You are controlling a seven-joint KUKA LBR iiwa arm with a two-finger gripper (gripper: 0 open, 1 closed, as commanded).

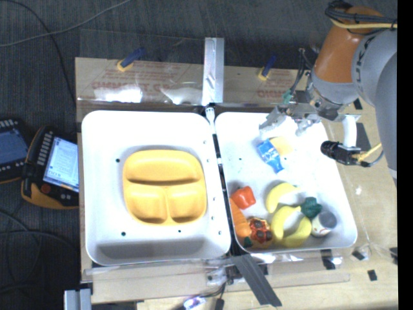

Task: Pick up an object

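My gripper (288, 123) hangs over the far part of the right bin (335, 173), and I cannot tell from here how it is set. Nothing shows in its grasp. The nearest thing to take is the blue packet (270, 154), which lies just on the near-left side of my gripper, almost under it. Its long axis runs slantwise, from far-left to near-right, so I judge I would need my grip set across that line. A pale yellow piece (281, 143) lies touching the packet on its far-right side, which could get in the way.

Around the packet the white floor is bare, with open room to the right and toward the near side. The bin's centre wall is close by on the left. The crowd sits at the near end: an orange pepper (242, 197), two bananas (288, 217), a green piece (311, 207) and a printed orange packet (255, 230), all packed together. The left bin (103, 173) bears a yellow divided tray (165, 186).
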